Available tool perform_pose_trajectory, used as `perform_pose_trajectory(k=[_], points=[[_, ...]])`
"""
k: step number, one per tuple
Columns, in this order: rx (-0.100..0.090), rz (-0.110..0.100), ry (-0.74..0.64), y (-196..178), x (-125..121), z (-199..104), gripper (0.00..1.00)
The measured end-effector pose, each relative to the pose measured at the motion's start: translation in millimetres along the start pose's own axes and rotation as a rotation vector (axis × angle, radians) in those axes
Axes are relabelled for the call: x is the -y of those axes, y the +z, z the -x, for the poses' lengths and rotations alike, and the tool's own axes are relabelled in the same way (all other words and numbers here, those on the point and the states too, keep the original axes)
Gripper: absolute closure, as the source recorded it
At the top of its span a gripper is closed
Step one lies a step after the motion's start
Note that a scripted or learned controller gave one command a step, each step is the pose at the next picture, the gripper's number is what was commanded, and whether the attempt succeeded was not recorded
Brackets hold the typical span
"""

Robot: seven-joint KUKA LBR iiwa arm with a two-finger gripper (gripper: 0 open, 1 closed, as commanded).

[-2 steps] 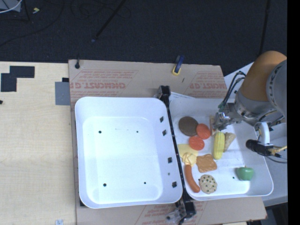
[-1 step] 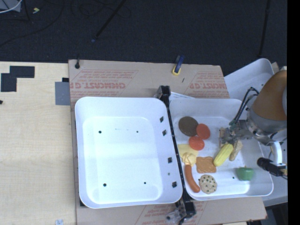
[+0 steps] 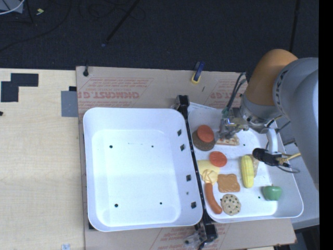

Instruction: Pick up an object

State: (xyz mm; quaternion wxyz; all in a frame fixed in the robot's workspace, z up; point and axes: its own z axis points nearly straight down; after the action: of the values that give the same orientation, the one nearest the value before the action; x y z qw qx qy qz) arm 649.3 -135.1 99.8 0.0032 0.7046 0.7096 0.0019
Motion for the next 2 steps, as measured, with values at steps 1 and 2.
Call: perform_pose_trajectory(k=[1,2], points=[[0.000,0.016,0.008,2,44,53,1.00],[0.005,0.014,0.009,-1,132,58,1.00]])
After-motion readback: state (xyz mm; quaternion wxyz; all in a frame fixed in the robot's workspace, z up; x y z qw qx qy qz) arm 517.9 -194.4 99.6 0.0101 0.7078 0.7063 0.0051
